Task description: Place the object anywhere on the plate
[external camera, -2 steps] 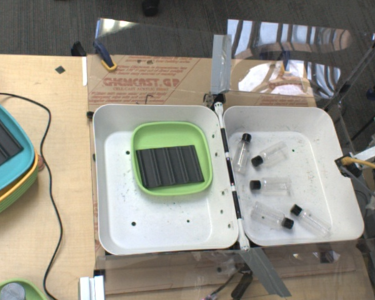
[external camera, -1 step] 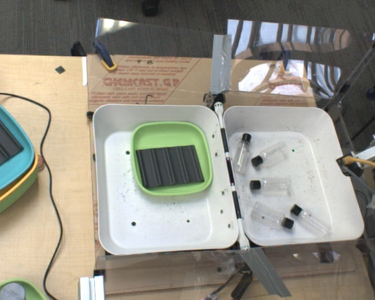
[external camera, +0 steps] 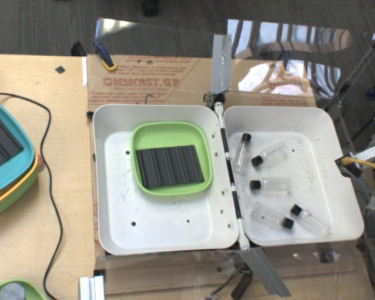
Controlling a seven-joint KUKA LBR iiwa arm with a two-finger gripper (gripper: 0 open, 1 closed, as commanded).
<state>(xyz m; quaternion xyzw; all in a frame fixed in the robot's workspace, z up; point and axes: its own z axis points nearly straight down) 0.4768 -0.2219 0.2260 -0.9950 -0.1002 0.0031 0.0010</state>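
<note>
A green square plate (external camera: 172, 129) rests in the upper middle of the left white bin (external camera: 112, 224). On the plate lies a dark grey ribbed rectangular pad (external camera: 172, 166). Several clear vials with black caps are scattered flat in the right white bin (external camera: 325, 136): one (external camera: 242, 152) beside the divider, one (external camera: 272, 152) near the middle, one (external camera: 274, 185) below it, and two (external camera: 269, 216) (external camera: 311, 219) near the front edge.
A stack of teal and yellow plates (external camera: 9, 167) sits on the wooden bench at far left, with a black cable (external camera: 50, 186) looping past it. Cardboard (external camera: 150, 80) and clear plastic sheets stand behind the bins. A yellow cable (external camera: 360, 162) hangs at the right bin's rim.
</note>
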